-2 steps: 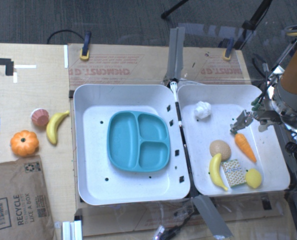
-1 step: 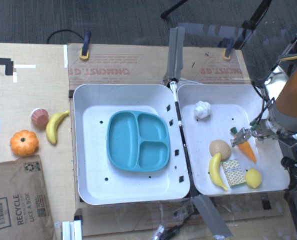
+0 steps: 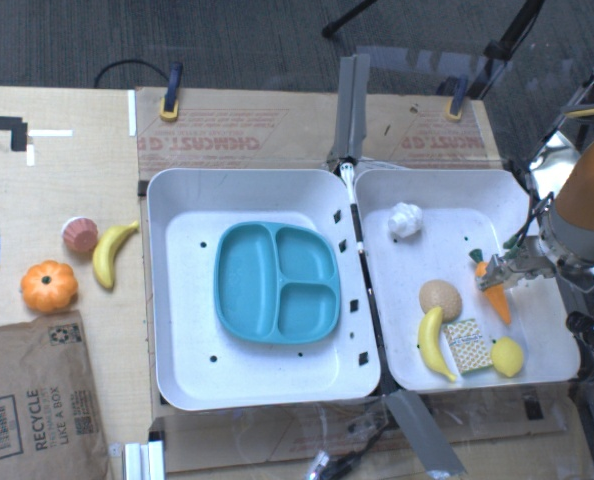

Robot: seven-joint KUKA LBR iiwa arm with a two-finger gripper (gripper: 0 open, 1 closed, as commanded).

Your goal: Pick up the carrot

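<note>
The carrot (image 3: 497, 298) is orange with a green stub at its upper left end. It lies at a slant near the right wall of the right bin (image 3: 457, 196). My gripper (image 3: 509, 271) reaches in from the right and sits right over the carrot's upper half, covering part of it. The arm's grey wrist and orange band rise toward the right edge of the view.
In the right bin lie a white crumpled object (image 3: 405, 220), a brown round item (image 3: 440, 298), a banana (image 3: 434, 346), a small patterned box (image 3: 467, 346) and a lemon (image 3: 507, 356). The left bin holds a teal divided plate (image 3: 277, 282). A pumpkin (image 3: 49, 286) and a second banana (image 3: 112, 253) lie on the bench at left.
</note>
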